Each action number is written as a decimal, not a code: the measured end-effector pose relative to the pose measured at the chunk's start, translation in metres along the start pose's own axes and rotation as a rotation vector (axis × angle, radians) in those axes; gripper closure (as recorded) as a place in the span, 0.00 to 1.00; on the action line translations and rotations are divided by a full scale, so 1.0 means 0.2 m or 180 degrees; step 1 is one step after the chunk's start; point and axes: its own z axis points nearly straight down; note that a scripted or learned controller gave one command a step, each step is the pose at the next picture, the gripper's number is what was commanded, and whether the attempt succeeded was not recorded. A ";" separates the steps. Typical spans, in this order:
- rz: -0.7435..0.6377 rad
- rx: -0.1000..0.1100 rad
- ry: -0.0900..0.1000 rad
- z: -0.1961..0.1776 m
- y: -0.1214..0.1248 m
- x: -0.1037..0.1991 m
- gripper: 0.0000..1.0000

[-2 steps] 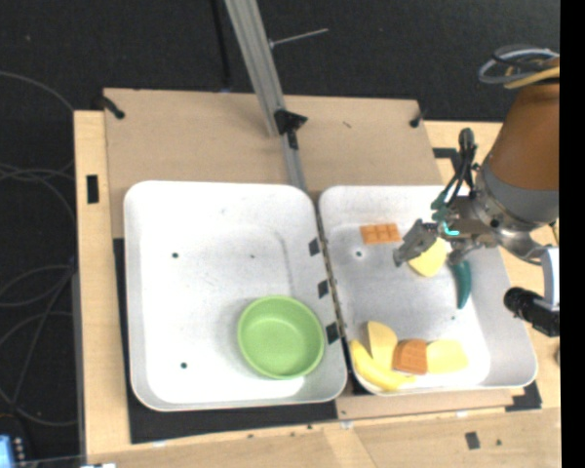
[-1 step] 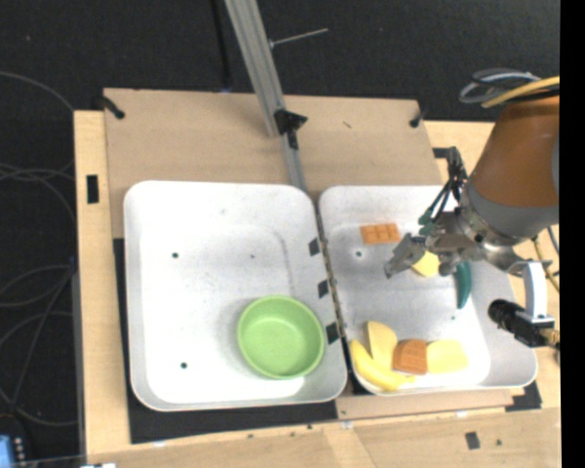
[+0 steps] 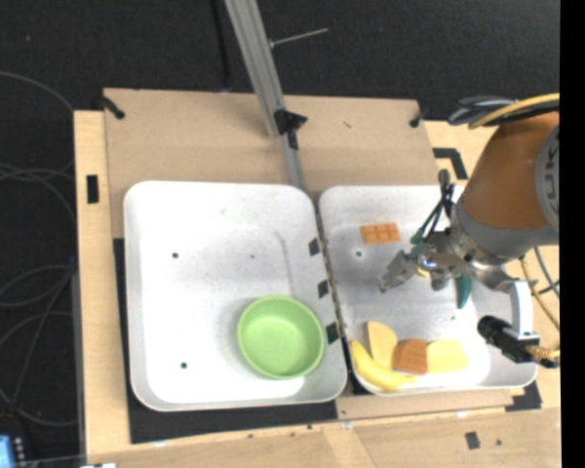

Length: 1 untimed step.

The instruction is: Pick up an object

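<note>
Robot arm's tool (image 3: pixel 409 267) hovers with nothing held, openness unclear, mid-approach above the right bin (image 3: pixel 346 213); next it must descend onto the orange waffle piece (image 3: pixel 379 234).

Grey arm (image 3: pixel 512 217), broad orange band, dark cables, metallic pincer (image 3: pixel 402 271)

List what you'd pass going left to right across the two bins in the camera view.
Green bowl in the left bin → divider between the bins → orange waffle-like block in the right bin → gripper → orange-banded arm.
</note>
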 end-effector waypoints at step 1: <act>-0.0001 0.0003 0.0001 0.31 0.02 -0.02 0.00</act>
